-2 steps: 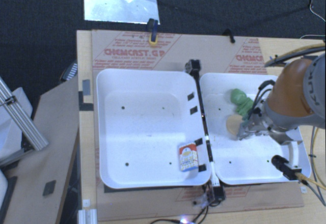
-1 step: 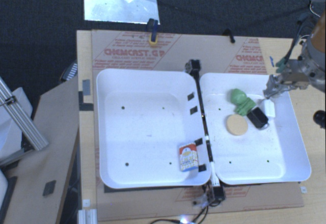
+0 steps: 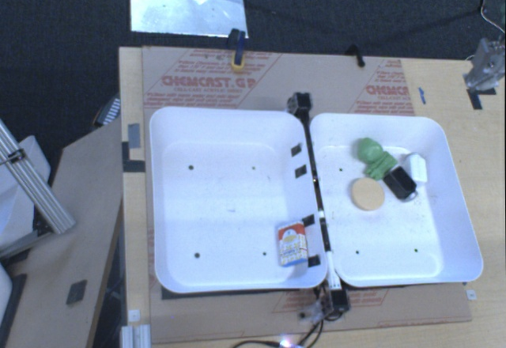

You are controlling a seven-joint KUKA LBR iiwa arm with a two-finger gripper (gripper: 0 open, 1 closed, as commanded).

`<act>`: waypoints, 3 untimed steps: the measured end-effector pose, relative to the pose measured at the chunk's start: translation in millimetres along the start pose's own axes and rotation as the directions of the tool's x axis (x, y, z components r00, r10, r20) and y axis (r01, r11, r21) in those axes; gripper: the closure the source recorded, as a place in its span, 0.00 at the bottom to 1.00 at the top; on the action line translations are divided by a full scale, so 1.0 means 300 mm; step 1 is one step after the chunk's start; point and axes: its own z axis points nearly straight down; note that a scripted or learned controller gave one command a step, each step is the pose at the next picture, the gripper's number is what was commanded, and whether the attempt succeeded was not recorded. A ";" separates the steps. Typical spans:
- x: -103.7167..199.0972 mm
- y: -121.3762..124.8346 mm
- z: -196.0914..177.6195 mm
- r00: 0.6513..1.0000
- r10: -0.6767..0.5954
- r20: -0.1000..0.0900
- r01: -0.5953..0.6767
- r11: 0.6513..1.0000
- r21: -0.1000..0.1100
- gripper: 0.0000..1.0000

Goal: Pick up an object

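Half the pincer is cut off at the right edge; clenched or released, I cannot tell.

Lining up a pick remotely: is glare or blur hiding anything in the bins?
Camera view: light is even and soft, the white bins look bright but not blown out; the small box and the green toy, tan disc and black item read clearly; overall slightly soft focus, fine print unreadable.

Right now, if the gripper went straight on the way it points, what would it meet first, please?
Probably the bare tan bench top outside the shallow white right bin; the grey gripper hangs over that corner, though depth is unclear.
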 end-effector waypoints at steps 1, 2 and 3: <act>-0.031 -0.099 0.031 1.000 0.007 -0.002 -0.007 1.000 0.019 1.00; -0.043 0.040 0.035 1.000 0.006 0.000 -0.006 1.000 0.017 1.00; -0.051 0.209 0.038 1.000 0.003 0.000 -0.003 1.000 0.017 1.00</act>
